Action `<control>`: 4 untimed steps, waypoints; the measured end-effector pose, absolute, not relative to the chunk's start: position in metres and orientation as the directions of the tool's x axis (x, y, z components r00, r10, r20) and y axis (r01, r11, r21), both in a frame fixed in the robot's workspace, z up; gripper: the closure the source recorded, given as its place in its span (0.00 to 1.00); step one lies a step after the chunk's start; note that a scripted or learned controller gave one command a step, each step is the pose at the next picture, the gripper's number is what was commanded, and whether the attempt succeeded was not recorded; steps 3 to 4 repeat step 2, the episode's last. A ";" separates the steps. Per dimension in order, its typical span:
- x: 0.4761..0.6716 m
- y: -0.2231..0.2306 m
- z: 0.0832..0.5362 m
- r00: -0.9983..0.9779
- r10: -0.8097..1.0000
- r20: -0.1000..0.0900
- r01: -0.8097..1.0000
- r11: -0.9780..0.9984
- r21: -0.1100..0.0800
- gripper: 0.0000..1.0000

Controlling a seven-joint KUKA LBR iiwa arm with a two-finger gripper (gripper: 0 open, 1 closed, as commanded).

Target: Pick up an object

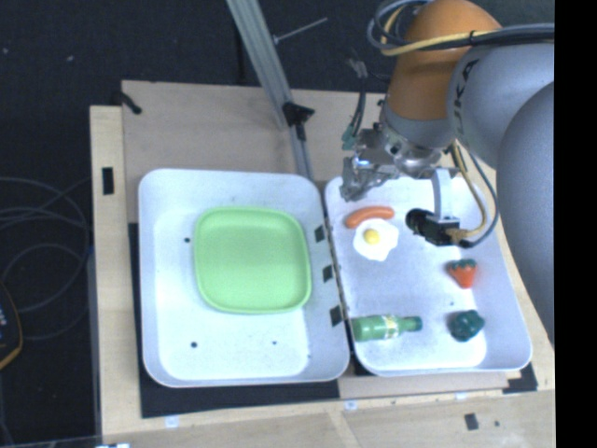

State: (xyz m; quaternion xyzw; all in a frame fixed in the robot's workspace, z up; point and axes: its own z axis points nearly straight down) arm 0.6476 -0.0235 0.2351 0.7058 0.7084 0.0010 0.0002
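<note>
In the right bin (410, 353) lie an orange sausage (369, 217), a fried egg (374, 240), a strawberry (463, 272), a dark green broccoli-like piece (465, 325) and a green bottle (384, 327) on its side. My gripper (358, 184) hangs at the bin's far left corner, just above and left of the sausage. Nothing shows between its fingers. The arm's grey body and orange band cover the bin's far right part.
The left bin (168, 343) holds a light green square plate (252, 259). A grey metal rod (264, 59) slants down from the top to the gap between the bins. A black cable connector (431, 226) dangles over the right bin.
</note>
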 end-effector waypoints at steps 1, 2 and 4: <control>0.654 0.027 0.247 -0.003 1.000 0.001 1.000 0.003 0.001 1.00; 0.660 0.077 0.255 -0.004 1.000 0.001 1.000 0.004 0.001 1.00; 0.660 0.077 0.255 -0.004 1.000 0.001 1.000 0.004 0.001 1.00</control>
